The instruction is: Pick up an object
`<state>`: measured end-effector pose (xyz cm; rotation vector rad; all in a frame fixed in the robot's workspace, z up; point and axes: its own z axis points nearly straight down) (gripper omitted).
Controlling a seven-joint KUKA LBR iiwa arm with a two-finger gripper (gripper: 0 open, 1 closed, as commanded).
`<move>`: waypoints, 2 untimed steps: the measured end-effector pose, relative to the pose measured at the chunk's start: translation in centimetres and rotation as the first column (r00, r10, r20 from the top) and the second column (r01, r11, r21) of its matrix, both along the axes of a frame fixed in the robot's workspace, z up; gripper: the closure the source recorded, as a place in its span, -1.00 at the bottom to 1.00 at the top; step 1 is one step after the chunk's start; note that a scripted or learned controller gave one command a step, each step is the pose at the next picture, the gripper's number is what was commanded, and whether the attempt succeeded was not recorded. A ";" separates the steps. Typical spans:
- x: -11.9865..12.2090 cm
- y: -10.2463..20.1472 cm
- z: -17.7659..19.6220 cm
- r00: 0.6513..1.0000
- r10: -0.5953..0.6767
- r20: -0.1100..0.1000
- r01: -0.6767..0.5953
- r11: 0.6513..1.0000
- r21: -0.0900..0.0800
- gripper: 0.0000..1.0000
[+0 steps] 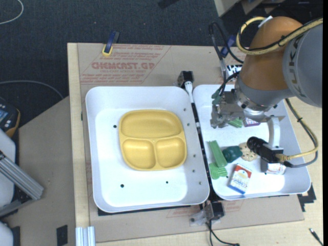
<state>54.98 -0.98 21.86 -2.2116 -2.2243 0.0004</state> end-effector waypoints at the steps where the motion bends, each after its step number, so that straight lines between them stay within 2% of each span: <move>1: -1.7 4.2 0.0 1.000 -0.001 0.000 0.001 1.000 -0.001 1.00; 2: -2.7 6.0 1.5 1.000 -0.003 0.005 0.003 1.000 -0.002 1.00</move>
